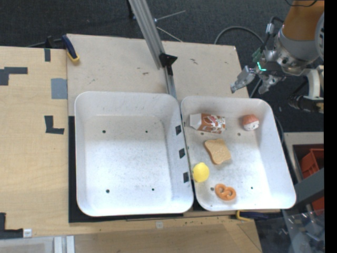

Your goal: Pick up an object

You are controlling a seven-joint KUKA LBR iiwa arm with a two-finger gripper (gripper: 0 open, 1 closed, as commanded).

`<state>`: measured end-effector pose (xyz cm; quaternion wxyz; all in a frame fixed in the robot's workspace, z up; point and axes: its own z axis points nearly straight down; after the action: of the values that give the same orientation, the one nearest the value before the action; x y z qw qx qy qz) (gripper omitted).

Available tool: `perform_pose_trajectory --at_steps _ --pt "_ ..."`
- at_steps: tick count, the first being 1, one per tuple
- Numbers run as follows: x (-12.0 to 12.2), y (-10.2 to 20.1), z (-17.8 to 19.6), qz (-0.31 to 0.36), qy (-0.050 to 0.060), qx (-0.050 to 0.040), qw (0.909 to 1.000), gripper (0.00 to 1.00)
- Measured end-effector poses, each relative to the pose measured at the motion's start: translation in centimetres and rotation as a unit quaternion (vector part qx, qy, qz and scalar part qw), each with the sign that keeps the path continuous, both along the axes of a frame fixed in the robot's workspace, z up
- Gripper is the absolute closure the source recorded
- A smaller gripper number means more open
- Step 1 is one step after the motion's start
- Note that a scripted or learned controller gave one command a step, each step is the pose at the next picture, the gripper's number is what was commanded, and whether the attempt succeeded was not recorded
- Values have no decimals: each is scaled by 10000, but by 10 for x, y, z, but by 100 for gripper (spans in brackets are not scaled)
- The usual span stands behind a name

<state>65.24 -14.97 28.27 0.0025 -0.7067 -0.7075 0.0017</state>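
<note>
Two white bins side by side: left bin (126, 152), then right bin (274, 157). Right bin contents, left to right: yellow lemon (200, 172) by the inner wall; small carton (207, 122) lying near the far wall; bread slice (217, 151) mid-bin; pretzel (225, 192) near the front; reddish-white toy (250, 122) far right. Gripper (251, 81) hangs above the right bin's far-right corner, fingers spread, nothing between them.
</note>
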Motion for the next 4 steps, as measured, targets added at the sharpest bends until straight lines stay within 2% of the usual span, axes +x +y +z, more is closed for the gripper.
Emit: perform_pose_trajectory --at_steps 1,2,3,4 --pt "1 0 3 7 -21 -10 10000 0" --pt "-5 -7 -57 -3 7 -9 10000 0" --pt "-14 0 -113 2 9 -3 10000 0" --pt "-15 2 -157 2 -2 -8 10000 0"
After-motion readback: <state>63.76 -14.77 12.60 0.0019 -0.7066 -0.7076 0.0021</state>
